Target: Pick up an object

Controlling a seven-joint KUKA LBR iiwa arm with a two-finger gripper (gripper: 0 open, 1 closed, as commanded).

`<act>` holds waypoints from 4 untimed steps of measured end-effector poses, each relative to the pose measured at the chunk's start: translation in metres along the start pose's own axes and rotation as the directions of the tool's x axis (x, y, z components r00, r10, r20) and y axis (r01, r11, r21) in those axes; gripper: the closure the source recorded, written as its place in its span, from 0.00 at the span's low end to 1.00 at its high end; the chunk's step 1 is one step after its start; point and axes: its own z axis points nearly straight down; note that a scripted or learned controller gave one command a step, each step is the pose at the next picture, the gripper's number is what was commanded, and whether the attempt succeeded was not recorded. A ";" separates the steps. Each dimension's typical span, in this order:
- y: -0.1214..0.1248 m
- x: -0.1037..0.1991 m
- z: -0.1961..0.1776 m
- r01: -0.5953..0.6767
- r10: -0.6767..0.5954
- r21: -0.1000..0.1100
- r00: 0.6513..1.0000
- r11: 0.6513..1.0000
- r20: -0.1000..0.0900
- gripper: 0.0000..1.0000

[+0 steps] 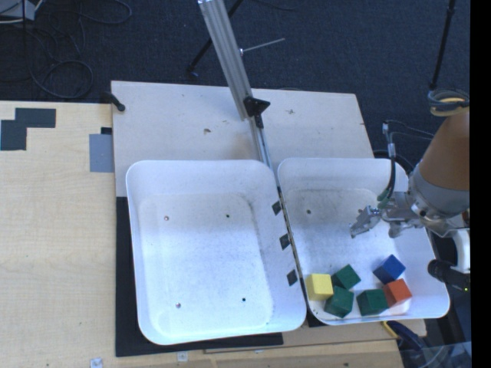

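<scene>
Blocks (354, 288) lie below your gripper (367, 221), toward the right bin's (330, 182) near edge; whether it is open I cannot tell.

Arm (449, 159) cut off at right edge (gripper (367, 222) fingers indistinct).

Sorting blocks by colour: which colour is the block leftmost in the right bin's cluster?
Yellow, seen in the camera view.
</scene>
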 end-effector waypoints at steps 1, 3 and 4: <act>0.025 0.040 0.088 0.007 -0.007 0.001 1.000 1.000 -0.002 0.00; 0.095 0.015 0.087 0.011 -0.011 0.000 1.000 1.000 -0.003 0.00; 0.104 0.065 0.054 0.009 -0.009 0.001 1.000 1.000 -0.004 0.00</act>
